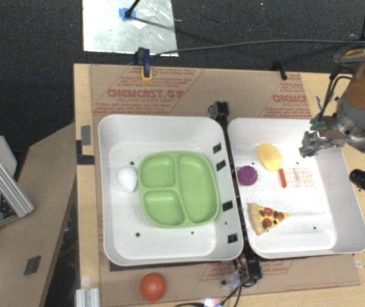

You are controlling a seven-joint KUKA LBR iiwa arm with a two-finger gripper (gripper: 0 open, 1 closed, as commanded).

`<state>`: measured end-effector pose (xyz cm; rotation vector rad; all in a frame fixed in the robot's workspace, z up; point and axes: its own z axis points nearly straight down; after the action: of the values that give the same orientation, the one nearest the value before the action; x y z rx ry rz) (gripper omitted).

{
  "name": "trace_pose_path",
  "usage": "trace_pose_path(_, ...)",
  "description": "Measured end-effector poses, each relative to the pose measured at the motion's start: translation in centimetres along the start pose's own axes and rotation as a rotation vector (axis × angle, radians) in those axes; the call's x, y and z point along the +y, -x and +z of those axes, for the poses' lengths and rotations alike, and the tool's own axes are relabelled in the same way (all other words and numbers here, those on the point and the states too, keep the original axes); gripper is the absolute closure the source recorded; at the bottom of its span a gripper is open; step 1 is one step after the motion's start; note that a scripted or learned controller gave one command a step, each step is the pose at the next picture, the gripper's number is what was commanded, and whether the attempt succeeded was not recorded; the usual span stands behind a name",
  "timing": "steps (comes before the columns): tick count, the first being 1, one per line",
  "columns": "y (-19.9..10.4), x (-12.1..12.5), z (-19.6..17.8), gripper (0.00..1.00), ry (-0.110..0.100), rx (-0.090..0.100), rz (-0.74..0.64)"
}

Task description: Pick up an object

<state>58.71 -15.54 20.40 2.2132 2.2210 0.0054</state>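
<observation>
Orange ball [153,286] sits outside the bins on the table [169,85]. Candidates, yellow piece [270,157] and pizza slice [266,217], lie in right bin [351,232]. Pincer [310,147] hangs beside the yellow piece; finger state: can't tell.

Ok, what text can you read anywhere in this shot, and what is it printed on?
"CHEMCAST GP" on the brown board behind the left bin.
The same red print on the board behind the right bin, cut off, only partly legible.
Red print on the small white packet: too small to read.
</observation>
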Motion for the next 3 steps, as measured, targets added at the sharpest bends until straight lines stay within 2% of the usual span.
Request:
trace_pose_path(1,0.0,0.2,-4.8,1.0,0.0,0.0,-0.001)
trace_pose_path(3,-10.0,-3.0,-5.9,1.0,-0.005,0.004,-0.006)
